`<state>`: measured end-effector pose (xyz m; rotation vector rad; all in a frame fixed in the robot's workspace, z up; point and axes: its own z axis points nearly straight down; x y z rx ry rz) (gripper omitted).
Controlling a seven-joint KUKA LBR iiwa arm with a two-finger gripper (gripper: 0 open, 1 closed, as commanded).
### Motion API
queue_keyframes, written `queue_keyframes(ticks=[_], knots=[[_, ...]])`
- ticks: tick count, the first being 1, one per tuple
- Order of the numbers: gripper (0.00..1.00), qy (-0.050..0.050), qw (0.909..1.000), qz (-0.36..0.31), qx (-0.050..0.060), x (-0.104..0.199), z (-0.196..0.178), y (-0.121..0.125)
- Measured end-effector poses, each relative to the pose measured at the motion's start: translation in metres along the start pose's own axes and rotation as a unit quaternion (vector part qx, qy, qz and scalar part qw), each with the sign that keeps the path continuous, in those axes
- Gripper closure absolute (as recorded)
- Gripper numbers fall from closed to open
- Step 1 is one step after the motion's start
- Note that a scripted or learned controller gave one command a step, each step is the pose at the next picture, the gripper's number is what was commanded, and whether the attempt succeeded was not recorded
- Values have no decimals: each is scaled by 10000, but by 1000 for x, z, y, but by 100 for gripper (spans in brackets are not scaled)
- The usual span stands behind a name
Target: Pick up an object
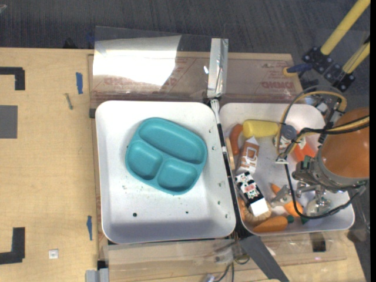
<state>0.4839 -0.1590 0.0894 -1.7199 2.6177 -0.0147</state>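
Gripper low inside right bin, finger state can't tell, metal parts over orange toy pieces. Left of gripper: black-white milk carton, brown-white box, yellow block further up. Left bin holds teal divided plate. Wooden bench beyond left bin

Teal plastic sectioned plate, three compartments, flat, tilted diagonally, centre of left bin. Yellow plastic banana-like piece at far side of right bin. Small black-and-white carton lying near left wall. Orange carrot-like pieces at near edge.
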Motion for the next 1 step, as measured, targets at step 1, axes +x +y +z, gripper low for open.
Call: queue_keyframes(ticks=[1], knots=[[100,-49,10000,-8,41,-6,-12,-2]])
